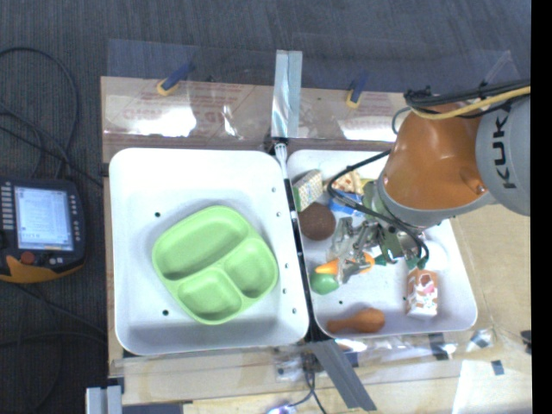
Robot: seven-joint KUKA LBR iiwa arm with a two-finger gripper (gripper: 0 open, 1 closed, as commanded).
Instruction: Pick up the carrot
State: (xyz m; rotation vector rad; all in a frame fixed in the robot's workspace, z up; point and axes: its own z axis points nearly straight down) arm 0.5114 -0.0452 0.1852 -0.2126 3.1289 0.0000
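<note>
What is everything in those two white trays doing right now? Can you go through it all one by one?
Green plate: lying flat in the left bin, nothing on it.
Carrot: lying on its side near the right bin's front wall, untouched.
Brown ball: resting by the divider.
Carton: lying free, right of the gripper.
Gripper: low over the green and orange toy.

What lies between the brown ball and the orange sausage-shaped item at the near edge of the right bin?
In the camera view, a green and orange toy lies between the brown ball and the orange item.
</note>
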